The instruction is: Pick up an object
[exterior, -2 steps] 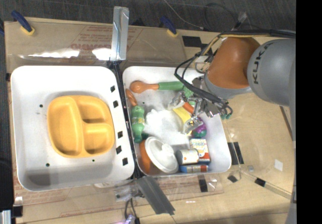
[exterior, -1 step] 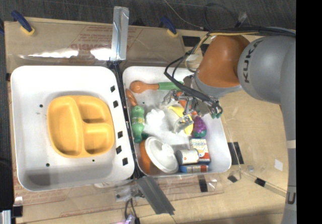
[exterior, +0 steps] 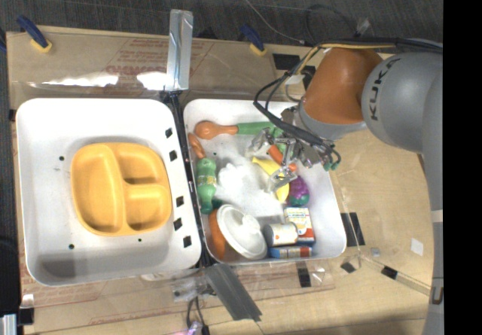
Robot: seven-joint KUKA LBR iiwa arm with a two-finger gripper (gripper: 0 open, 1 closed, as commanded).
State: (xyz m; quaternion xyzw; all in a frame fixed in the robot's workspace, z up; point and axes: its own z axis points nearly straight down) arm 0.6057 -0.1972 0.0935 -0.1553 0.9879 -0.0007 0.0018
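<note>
My gripper (exterior: 282, 168) hangs low in the right bin (exterior: 331, 205), in its upper middle, over a yellow banana-like toy (exterior: 269, 168) and beside a purple toy (exterior: 300, 190). An orange piece (exterior: 277, 153) lies just under the wrist. Whether anything is held between the metal parts is hidden by the wrist and cables. Further left lie an orange-and-green pin-shaped toy (exterior: 226, 130), a green bottle (exterior: 205, 183) and a white crumpled lump (exterior: 239, 181).
At the right bin's front sit a white cup in an orange bowl (exterior: 239, 234), a small can (exterior: 282, 233) and a carton (exterior: 300, 220). The left bin (exterior: 38, 175) holds a yellow divided tray (exterior: 120, 187). A black divider (exterior: 184, 183) runs between the bins.
</note>
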